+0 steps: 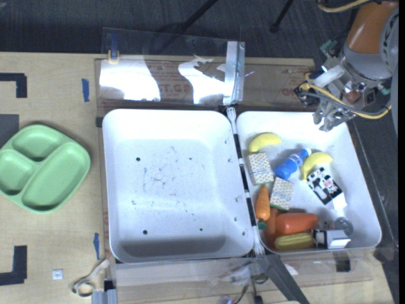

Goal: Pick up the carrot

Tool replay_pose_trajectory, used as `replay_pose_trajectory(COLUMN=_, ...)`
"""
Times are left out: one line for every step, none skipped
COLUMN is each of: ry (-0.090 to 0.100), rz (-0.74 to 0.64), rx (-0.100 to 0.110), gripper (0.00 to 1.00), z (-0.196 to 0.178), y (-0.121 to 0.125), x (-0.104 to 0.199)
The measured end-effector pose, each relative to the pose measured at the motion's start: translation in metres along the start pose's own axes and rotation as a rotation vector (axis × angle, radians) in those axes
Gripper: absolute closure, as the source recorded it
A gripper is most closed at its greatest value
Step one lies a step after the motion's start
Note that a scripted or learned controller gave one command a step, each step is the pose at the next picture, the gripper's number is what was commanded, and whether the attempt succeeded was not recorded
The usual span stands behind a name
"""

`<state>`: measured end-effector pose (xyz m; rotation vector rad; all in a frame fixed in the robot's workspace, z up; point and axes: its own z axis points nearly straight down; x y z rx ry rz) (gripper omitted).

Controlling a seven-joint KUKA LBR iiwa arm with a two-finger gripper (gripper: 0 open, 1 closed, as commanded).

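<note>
Right bin (363,170), contents: carrot (262,202), orange, lying lengthwise against the left wall beside the divider, narrow end toward the far side

Around the carrot: one patterned packet (260,167) just beyond its tip; a second patterned packet (282,192) touching its right flank; a red-orange sausage-shaped item (292,222) at its near end; a yellow corn-like piece (293,240) nearer the front wall

Further items, same bin: yellow banana-shaped piece (264,142) at the far left; blue bottle (292,164) at centre; a second yellow piece (317,163) to its right; black-and-white carton (326,187); small dark-and-white box (333,237) at the front right

Left bin (126,132): white, faint marks on the floor

Bench, left: green divided tray (42,167)

Gripper (330,120): above the far right corner of the right bin, well apart from the carrot, with the bottle and yellow pieces between; finger spread cannot be told from this angle
</note>
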<state>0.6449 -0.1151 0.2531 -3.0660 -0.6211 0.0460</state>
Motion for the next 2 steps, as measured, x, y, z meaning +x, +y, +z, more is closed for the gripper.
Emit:
replay_pose_trajectory(ry=0.021, rz=0.199, rx=-0.01, gripper=1.0, z=0.0223, y=0.0671, x=-0.0457)
replay_pose_trajectory(ry=0.017, rz=0.198, rx=-0.007, gripper=1.0, z=0.0145, y=0.0667, x=-0.0459)
